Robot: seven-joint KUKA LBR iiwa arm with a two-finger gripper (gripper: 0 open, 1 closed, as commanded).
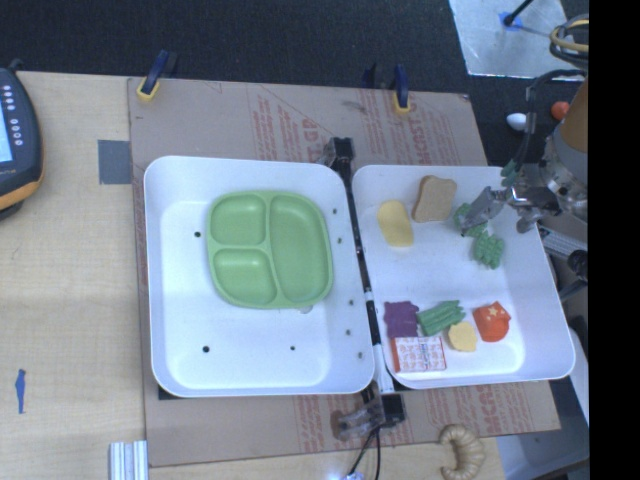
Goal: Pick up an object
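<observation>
The gripper (503, 216) hangs over the far right part of the right bin (540, 298). Its fingers (482, 206) stand apart with nothing between them. A small green leafy piece (465, 215) lies just beside the left-hand finger; whether they touch is unclear. A second green leafy piece (488, 250) sits just in front of the fingers, on the bin floor.

A brown bread slice (434, 199) lies a little further to the fingers' left, and a yellow block (396, 224) beyond it. Well in front of the fingers, along the bin's near side, sit a red tomato-like piece (491, 321), a yellow round piece (462, 337), a bunch of green beans (440, 316), a purple piece (401, 318) and a red-and-white packet (418, 353).

Far to the left, the left bin (180, 358) holds a green divided plate (270, 248). Both bins rest on a cardboard sheet (250, 118) on the counter (60, 298).
</observation>
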